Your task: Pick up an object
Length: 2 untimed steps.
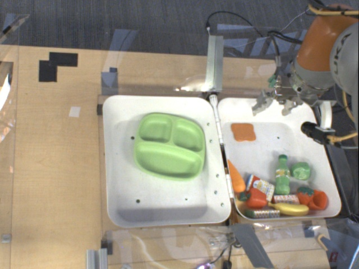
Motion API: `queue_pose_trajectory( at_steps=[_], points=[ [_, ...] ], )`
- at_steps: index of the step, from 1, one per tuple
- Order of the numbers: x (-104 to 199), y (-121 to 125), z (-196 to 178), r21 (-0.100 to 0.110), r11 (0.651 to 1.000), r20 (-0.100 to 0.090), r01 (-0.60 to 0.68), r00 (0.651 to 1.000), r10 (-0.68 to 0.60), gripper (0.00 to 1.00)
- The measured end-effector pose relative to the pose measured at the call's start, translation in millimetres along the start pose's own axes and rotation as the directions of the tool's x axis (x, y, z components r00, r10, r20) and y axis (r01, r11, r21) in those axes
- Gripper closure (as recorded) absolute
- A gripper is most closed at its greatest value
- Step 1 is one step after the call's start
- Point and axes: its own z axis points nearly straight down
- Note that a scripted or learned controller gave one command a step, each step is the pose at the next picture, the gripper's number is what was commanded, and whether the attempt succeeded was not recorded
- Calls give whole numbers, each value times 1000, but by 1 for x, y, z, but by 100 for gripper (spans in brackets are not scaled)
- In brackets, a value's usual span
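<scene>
My gripper (275, 105) hangs over the far edge of the right bin (320, 128), open, with nothing between its fingers (260, 103). Just below and left of it an orange flat piece (243, 131) lies alone on the bin floor. Toy food is piled in the near part of this bin: a carrot (235, 176), a green bottle (282, 174), a green lump (301, 171), a red pepper (256, 198), a banana (290, 208), an orange cup (319, 200) and a small white-and-red box (263, 186).
The left bin (120, 122) bears a green divided plate (169, 145). A metal post (215, 60) rises behind the divider between the bins. Cables (252, 29) trail behind the arm at the far right.
</scene>
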Motion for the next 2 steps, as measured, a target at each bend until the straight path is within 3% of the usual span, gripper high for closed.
queue_pose_trajectory(
  at_steps=[1,2],
  points=[
    [21,-5,92,-3,998,0,-66,998,66,0],
    [22,-4,82,-6,998,-1,-63,998,63,100]
  ],
)
